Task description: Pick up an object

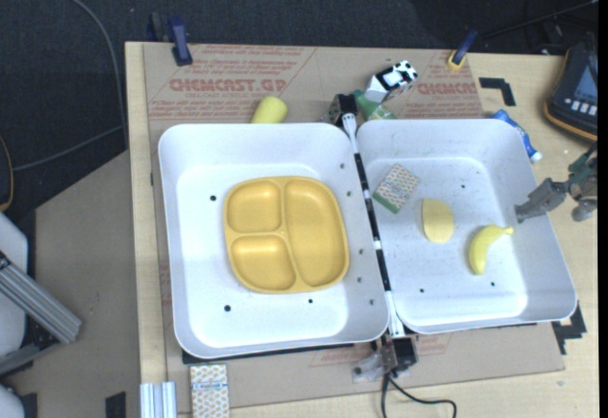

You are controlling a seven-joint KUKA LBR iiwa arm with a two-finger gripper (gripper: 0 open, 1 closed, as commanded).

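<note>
The right bin (446, 312) holds three loose things. A yellow banana (483, 247) lies towards its right side. A yellow oval piece (437, 219) lies just left of the banana. A small patterned packet (395, 186) sits near the bin's left wall. My gripper (538, 201) reaches in at the right rim of this bin, low and grey, a little up and right of the banana and apart from it. Nothing shows in its grasp.
The left bin (190, 293) holds a yellow divided plate (285, 234). Behind the bins on the bench lie a yellow object (270, 109) and a black-and-white toy (393, 78). Blue clamps (178, 39) grip the bench's far edge.
</note>
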